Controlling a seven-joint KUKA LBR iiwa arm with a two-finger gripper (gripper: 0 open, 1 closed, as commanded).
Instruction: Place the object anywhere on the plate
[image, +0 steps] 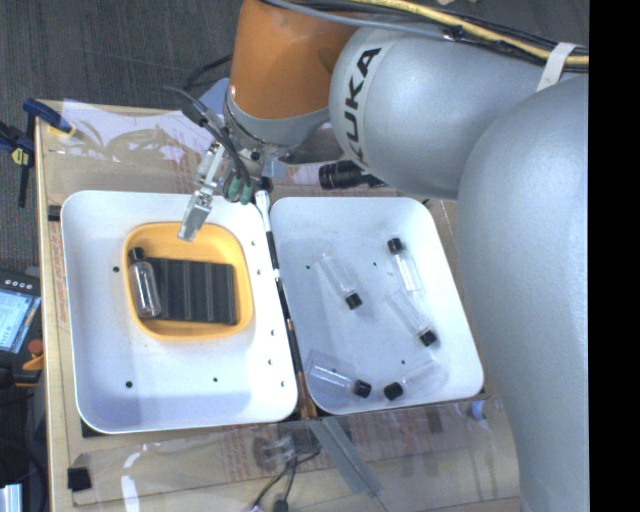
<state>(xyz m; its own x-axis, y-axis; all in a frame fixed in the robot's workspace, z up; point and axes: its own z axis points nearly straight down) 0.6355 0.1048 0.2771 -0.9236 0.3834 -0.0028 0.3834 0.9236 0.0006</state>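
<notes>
A small clear plastic vial with a black cap lies lengthwise on the rounded yellow plate with a dark ribbed centre, at its 9 o'clock edge, cap toward 12 o'clock. The plate sits in the left shallow white bin. The two-finger gripper hangs over the plate's 12 o'clock rim, fingers narrow, holding nothing. The grey arm reads "KUKA".

Clear vial lying at 9 o'clock on yellow plate in left bin. Gripper above plate's 12 o'clock rim. More vials in right bin.
</notes>
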